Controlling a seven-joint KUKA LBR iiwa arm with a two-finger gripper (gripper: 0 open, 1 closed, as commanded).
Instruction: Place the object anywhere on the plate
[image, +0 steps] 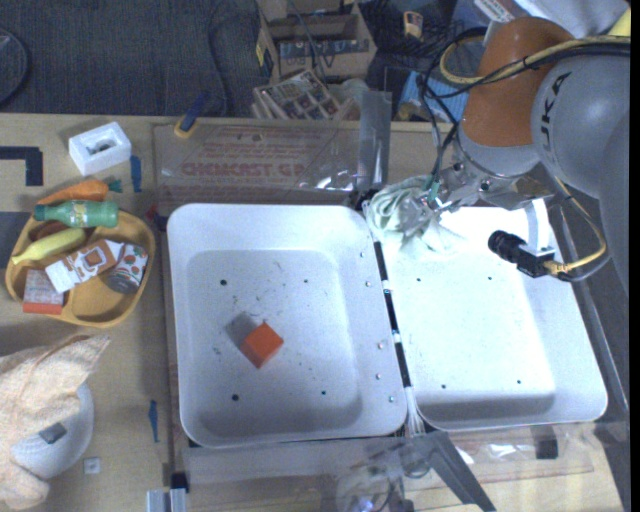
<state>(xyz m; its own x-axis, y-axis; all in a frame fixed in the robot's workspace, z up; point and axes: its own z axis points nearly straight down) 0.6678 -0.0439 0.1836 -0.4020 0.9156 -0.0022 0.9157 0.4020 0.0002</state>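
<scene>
The orange block sits on the floor of the left bin, a little below and left of the bin's middle, turned so 1 corner points toward the near rim. A small grey patch lies against its upper-left side; I can't make out whether that is shadow or a second bit of material. Nothing touches the block.

The arm comes in from the upper right, its orange band high over the far corner of the right bin. The pincer hangs over that bin's far-left corner, close to the ridge where the 2 bins meet, well apart from the block. It is wrapped in pale, shiny clutter and wires, so I cannot tell whether it is spread or pressed together, nor whether anything is in it. A black cable plug with a yellow lead dangles just right of it.

On the table to the left rests a yellow bowl heaped with toy food, a green bottle lying across its top.
</scene>
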